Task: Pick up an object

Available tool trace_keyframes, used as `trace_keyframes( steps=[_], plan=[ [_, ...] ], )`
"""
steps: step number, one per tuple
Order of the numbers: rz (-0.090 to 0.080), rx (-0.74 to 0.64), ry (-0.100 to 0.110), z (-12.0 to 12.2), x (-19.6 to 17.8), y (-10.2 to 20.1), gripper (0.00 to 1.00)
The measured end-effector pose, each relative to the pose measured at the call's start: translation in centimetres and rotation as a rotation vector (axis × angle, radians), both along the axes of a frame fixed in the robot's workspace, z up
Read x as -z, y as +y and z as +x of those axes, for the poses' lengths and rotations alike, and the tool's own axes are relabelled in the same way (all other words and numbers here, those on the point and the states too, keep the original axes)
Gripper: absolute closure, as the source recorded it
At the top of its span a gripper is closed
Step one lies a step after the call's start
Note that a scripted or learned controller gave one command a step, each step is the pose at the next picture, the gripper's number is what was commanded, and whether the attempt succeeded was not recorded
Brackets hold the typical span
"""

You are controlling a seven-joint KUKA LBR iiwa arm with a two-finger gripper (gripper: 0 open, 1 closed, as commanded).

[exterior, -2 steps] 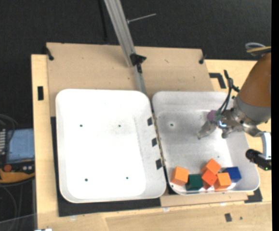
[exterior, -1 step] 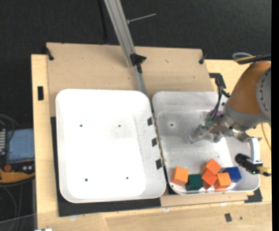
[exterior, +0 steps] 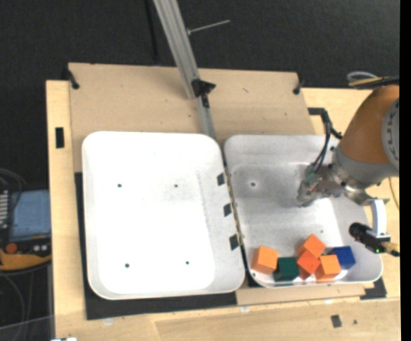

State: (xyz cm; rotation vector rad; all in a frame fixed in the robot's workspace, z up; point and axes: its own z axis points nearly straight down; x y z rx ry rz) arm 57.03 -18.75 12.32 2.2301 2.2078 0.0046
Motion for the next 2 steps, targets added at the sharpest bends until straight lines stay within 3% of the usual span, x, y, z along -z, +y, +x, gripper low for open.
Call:
trace_keyframes(
  steps=[2],
  plan=[
    [-0.002, -0.014, -0.004, 0.4, -12.9, -0.4, 1.0]
  ],
)
